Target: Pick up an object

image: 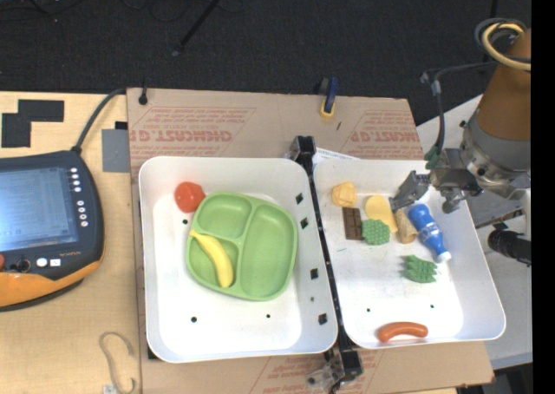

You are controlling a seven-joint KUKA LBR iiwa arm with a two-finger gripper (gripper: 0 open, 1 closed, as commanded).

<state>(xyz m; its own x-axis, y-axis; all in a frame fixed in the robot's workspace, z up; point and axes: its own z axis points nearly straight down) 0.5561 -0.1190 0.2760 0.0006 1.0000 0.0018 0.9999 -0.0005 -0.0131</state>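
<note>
Desk: tan surface carrying a sheet of printed cardboard, with 2 white bins side by side on it.
Arm: reaches in from the right, its orange band above the grey wrist, over the right bin's upper right corner.
Left bin: holds a green divided plate, a banana and a red ball.
Right bin: holds 7 small things, most bunched in its upper half.
Teach pendant: grey and orange, screen lit, lying on the desk well left of the bins.
Green plate: 3 compartments, in the middle of the left bin.
Jaws: 2 dark fingers spread apart, just above the blue bottle, pinching nothing.
Banana: lies in the plate's left compartment.
Blue bottle: white cap pointing down-right, lying flat just below the jaws.
Sausage: orange-red, alone near the right bin's front edge.
Red ball: touching the plate's upper left rim.
Yellow pieces: 2 lumps near the divider, one at.
Green bumpy toys: 1 below the bottle, another beside the brown block.
</note>
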